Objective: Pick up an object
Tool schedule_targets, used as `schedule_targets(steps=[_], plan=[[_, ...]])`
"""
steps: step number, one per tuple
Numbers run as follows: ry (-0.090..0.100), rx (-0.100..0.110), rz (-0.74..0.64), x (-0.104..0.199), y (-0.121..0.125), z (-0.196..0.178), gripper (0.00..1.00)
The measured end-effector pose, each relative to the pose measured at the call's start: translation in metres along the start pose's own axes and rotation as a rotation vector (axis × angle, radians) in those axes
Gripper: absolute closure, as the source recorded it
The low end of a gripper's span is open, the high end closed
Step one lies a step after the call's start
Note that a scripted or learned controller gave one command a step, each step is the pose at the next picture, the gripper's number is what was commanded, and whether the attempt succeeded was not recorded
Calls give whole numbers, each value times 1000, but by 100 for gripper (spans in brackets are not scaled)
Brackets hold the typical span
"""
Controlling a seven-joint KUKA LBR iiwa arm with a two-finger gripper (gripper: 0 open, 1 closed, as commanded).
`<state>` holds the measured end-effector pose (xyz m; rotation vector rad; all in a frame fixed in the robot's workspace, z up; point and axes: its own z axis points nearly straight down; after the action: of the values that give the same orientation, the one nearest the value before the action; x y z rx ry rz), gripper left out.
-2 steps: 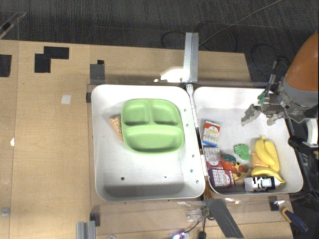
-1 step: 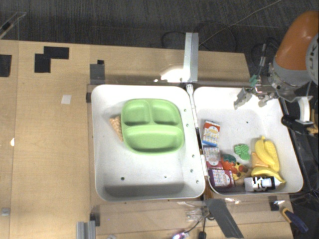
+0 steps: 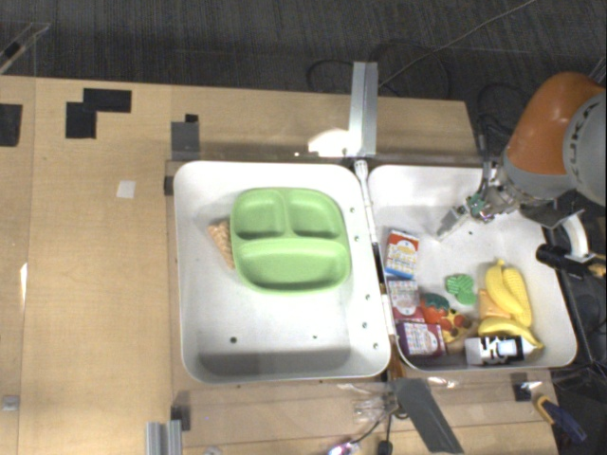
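My gripper [image 3: 455, 218] hangs over the bare upper part of the right bin [image 3: 417, 190], pointing down and to the left. Nothing shows in its grasp. Below it in that bin lie a red and white carton [image 3: 402, 253], a small green object [image 3: 462, 287], a bunch of yellow bananas [image 3: 506, 297], a purple packet [image 3: 418, 337] and a black and white bottle [image 3: 494, 349]. The carton is the nearest of these, a short way below and left of the gripper.
The left bin [image 3: 204, 339] holds a green divided plate [image 3: 287, 238] with a tan speckled item [image 3: 221, 243] poking out at its left edge. A metal post [image 3: 364, 112] stands behind the wall between the bins. Cables lie at the far right.
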<state>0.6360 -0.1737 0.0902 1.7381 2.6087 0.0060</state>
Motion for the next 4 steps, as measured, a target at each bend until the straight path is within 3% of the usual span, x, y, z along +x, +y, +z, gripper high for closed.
schedule_targets(steps=[1,2,3,4], plan=[[-7,-4,-155,-3,-81,-2,0],[-7,-12,-154,-3,-78,-13,100],[1,2,128,69,-74,-98,100],[1,5,640,88,1,-70,100]])
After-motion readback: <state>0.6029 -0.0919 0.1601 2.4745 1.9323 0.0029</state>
